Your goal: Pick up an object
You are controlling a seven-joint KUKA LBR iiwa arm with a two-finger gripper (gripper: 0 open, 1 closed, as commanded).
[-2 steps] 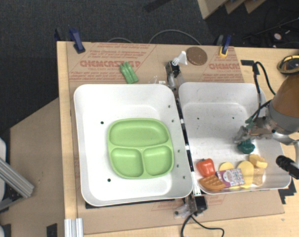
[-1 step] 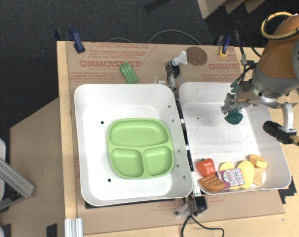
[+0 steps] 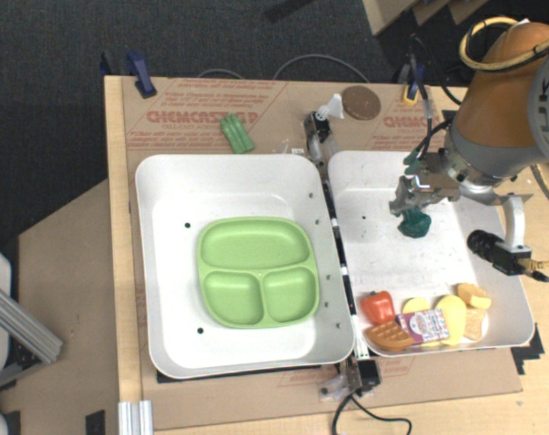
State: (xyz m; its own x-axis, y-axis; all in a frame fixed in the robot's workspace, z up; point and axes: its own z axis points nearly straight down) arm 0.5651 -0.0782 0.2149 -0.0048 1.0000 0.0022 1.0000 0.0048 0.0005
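- A small teal object (image 3: 416,224) is sitting in the right bin (image 3: 365,175), directly under the gripper (image 3: 410,202); it is looking roundish, so no long axis is showing.
- The gripper is hanging right at the object's top; whether it is spread or pinching, I cannot tell.
- Toy foods (image 3: 428,320) are lying well below it, at the bin's near edge.
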